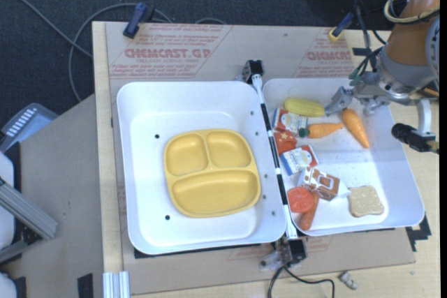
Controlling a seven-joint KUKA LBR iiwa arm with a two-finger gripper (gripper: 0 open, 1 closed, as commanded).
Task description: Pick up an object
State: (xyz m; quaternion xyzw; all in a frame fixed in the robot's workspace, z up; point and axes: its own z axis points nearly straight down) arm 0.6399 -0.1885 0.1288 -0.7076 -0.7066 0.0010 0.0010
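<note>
Two white bins (pixel 133 150) — two carrots (pixel 355 128)

Right bin (pixel 408 181) crowded leftward with food, right side free

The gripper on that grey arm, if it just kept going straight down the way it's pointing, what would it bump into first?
Probably the carrot right beneath the gripper, near the corn in the right bin. Depth is hard to judge from this angle.

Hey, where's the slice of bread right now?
The bread slice lies in the right bin, near its front right corner, just right of the small brown-and-white carton.
</note>
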